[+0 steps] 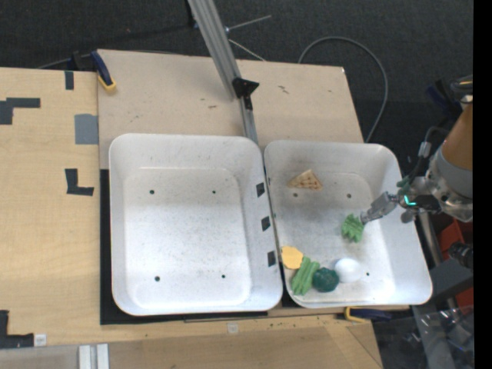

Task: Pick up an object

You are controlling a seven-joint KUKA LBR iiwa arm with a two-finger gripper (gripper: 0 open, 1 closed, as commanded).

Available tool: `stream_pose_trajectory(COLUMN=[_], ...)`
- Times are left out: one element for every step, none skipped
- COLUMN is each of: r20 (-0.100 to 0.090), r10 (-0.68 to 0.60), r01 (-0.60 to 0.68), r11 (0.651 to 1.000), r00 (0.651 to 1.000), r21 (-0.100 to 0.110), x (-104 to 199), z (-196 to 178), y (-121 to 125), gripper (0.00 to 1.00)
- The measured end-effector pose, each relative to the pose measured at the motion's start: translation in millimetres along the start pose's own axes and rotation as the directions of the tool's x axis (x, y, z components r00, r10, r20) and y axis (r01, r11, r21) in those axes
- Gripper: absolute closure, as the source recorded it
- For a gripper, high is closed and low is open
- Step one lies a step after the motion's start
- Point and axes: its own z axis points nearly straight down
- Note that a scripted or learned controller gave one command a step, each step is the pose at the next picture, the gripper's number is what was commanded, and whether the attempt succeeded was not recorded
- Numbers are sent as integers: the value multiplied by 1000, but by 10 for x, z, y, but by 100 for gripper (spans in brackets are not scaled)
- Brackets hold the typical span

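From above, my claw hangs beside the green leafy toy in the right bin; whether it's open I cannot tell. Toy seems light and soft: I'd pinch its middle

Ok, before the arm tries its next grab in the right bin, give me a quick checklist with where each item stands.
1. Gripper inside the right bin: ok.
2. Target close by: ok, the light green leafy toy lies just beside the gripper tip.
3. Toy held already: not ok, nothing shows between the fingers.
4. Finger opening: cannot tell, too small to see.
5. Room around the target: ok, the white ball and dark green ball lie apart from it, toward the near wall.
6. Waffle piece out of the way: ok.
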Motion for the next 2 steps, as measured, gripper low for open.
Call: stream_pose_trajectory(r20=[1, 1], r10=[-2, 0], r01=[2, 0], r11=[1000, 1000], r00=[1000, 1000], r21=[-4, 1], x=[1, -74], z=[-21, 507], y=[9, -65], gripper=[0, 0])
